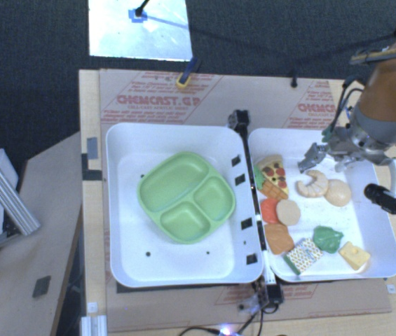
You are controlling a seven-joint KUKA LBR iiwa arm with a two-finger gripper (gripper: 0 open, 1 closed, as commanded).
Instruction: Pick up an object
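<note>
My gripper (326,161) hangs over the back of the right bin (387,247), open, with nothing between its fingers. Just below it lie a curled croissant (315,184) and a pale round bun (338,192). Left of them rests a pizza slice (272,171). Toward the front lie a red piece (268,210), a beige disc (289,213), an orange bread piece (279,238), a green leafy item (327,239), a yellow cheese wedge (354,255) and a checked packet (303,255).
The left bin (127,257) holds a green sectioned plate (186,197). A black divider with clips (248,187) runs between the bins. A black handle-like part (387,199) of the arm juts over the right bin's right rim.
</note>
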